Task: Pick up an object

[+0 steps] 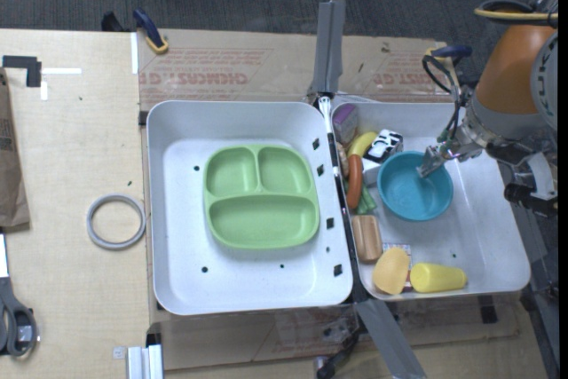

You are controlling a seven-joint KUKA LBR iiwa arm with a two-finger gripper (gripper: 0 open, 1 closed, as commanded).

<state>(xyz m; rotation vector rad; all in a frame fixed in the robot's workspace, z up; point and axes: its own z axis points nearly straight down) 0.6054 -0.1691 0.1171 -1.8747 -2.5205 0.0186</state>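
Two white bins sit on the desk. A green divided plate (262,195) lies in the left bin (169,217). In the right bin (497,266) the hand (435,162) hovers at the blue bowl's (410,191) far rim; I cannot tell its grip, perhaps touching. Nothing looks lifted yet, so the pick remains ahead.

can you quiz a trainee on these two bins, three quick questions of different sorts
1. True or false: the green divided plate lies in the left bin.
2. Which thing is the gripper over? A) blue bowl B) yellow cup C) tape ring
3. Fill in: the tape ring lies on the ____, outside both bins.

Key: 1 true; 2 A; 3 bench.
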